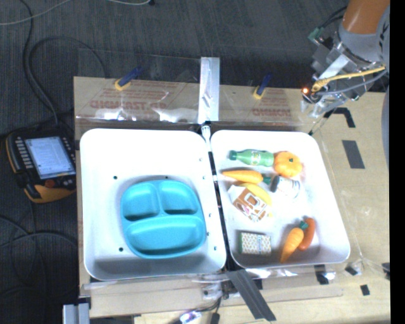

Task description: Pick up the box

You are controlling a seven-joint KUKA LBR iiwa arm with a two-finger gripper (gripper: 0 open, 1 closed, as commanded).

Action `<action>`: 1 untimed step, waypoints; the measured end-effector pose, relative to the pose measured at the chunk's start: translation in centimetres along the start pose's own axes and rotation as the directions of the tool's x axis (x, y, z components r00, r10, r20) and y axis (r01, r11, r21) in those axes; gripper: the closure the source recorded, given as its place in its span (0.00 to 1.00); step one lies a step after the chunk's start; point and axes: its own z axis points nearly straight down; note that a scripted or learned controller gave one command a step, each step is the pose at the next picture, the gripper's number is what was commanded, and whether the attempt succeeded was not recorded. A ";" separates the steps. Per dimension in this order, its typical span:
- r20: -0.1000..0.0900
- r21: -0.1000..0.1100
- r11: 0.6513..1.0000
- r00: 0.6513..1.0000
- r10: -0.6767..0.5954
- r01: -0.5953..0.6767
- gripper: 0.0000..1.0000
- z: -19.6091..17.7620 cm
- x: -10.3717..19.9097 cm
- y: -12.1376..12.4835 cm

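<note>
A small flat box [255, 242] with a speckled green and white top lies near the front of the right bin [329, 190]. Just behind it, a white and orange carton [251, 204] lies tilted, partly under a banana [243, 176]. My gripper [319, 100] hangs beyond the right bin's back right corner, over the bench, far from both boxes. Nothing shows in it. The arm's orange band [366, 14] is at the top right.
Also in the right bin are a green bottle [252, 156], an orange [288, 164] and two carrots [293, 241] next to the small box. The left bin [101, 164] holds a blue divided tray [163, 217]. A pendant [41, 163] lies left of the bench.
</note>
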 end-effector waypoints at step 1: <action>-0.022 0.017 0.901 0.901 0.434 -0.434 1.00 -0.6 -4.9 0.3</action>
